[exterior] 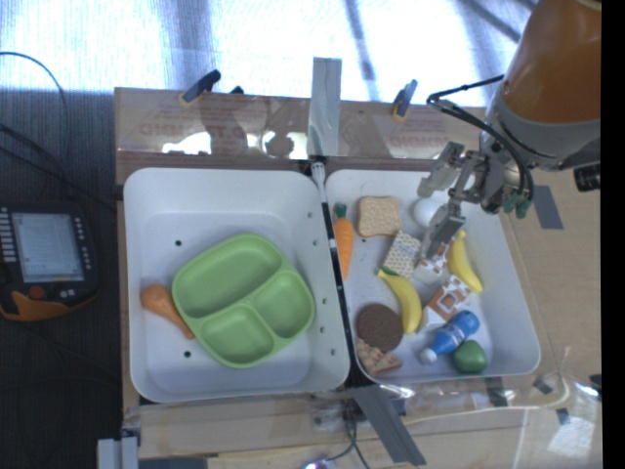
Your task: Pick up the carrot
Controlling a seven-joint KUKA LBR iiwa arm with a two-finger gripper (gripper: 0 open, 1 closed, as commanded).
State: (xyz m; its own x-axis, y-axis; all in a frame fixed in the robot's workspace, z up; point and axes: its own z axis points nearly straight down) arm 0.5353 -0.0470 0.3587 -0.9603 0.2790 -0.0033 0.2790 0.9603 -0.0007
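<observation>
While the carrot (344,245) lies untouched along the right bin's (522,306) left wall at frame centre, the gripper (437,247) hovers well right, jaws apart and empty; approach step, needing leftward travel.

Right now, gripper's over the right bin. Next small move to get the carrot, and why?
Probably shift the gripper toward the bins' divider. It hangs near the bananas and cracker, while the carrot lies along the right bin's left wall, beside the bread slice. Align above it before descending.
</observation>
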